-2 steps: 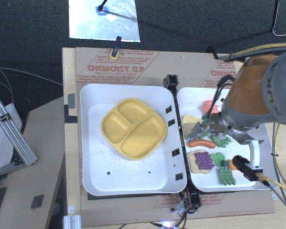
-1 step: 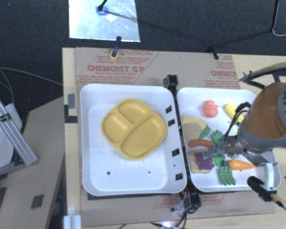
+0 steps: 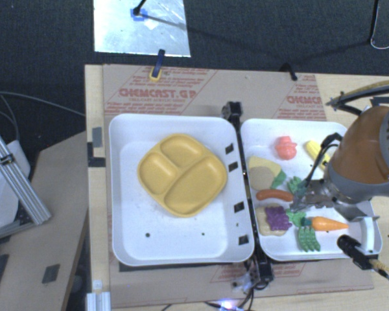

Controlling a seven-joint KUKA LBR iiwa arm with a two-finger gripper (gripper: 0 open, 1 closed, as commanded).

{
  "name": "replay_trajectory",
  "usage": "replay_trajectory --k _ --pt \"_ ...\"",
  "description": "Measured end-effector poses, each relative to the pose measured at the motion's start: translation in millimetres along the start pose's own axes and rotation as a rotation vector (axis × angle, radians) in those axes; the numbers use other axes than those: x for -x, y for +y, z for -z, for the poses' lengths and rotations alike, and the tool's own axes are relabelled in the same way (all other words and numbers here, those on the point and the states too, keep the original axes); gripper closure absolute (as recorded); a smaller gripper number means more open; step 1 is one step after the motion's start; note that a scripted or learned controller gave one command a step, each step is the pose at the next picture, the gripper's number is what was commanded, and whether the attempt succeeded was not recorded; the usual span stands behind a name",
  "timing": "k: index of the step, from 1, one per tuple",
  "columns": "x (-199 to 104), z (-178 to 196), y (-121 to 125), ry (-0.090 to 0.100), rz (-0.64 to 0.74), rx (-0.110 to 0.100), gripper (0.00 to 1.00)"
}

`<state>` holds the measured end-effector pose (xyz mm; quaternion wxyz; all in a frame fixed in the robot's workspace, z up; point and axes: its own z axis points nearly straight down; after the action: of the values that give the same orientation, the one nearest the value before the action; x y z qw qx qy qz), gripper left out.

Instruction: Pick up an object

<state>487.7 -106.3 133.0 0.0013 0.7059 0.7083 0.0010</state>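
The right bin (image 3: 262, 129) holds several toy foods: a pink piece (image 3: 285, 147), a yellow piece (image 3: 315, 149), a tan slice (image 3: 262, 172), a red sausage (image 3: 272, 195), purple grapes (image 3: 278, 218), an orange carrot (image 3: 328, 224) and green pieces (image 3: 306, 238). My gripper (image 3: 301, 199) is low in this bin, just right of the sausage and above the grapes, among the green pieces. The grey and orange arm (image 3: 369, 154) covers the bin's right side.
The left bin (image 3: 126, 238) carries a yellow divided plate (image 3: 182, 173). A black divider with clips (image 3: 241, 180) runs between the bins. A metal frame (image 3: 13, 173) stands off the bench at left; cables (image 3: 382, 18) hang at the upper right.
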Motion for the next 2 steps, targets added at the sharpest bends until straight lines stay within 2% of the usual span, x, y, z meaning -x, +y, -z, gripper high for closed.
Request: replay_trajectory --k 1,2 --pt "-34.4 55.3 107.2 -0.001 0.008 0.012 1.0" --pt "-166.8 51.8 170.9 0.007 0.014 0.005 1.0"
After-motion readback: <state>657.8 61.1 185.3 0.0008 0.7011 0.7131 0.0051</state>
